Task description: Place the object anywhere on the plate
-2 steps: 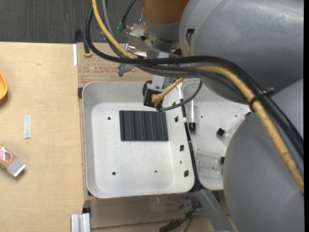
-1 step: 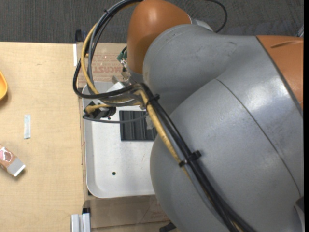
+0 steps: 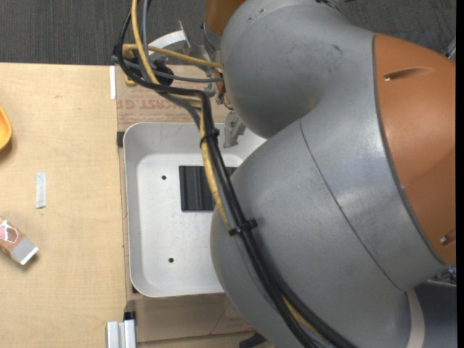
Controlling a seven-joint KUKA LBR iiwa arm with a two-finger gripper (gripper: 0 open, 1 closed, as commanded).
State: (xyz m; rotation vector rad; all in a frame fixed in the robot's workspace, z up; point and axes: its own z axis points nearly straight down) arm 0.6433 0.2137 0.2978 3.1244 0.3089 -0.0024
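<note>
Camera view: arm [image 3: 341, 172] looming over white bin [image 3: 148, 216], blocking most of it.
Sitting on bin floor: dark rectangular obj [image 3: 194, 188], beside cables [image 3: 217, 187]; gripper state: can't tell.

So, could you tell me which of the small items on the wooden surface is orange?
The orange piece at the left edge; the strip is grey, the packet reddish and white.

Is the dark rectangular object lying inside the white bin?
Yes, the dark rectangular object lies flat on the floor of the white bin, beside the arm's cable bundle.
</note>
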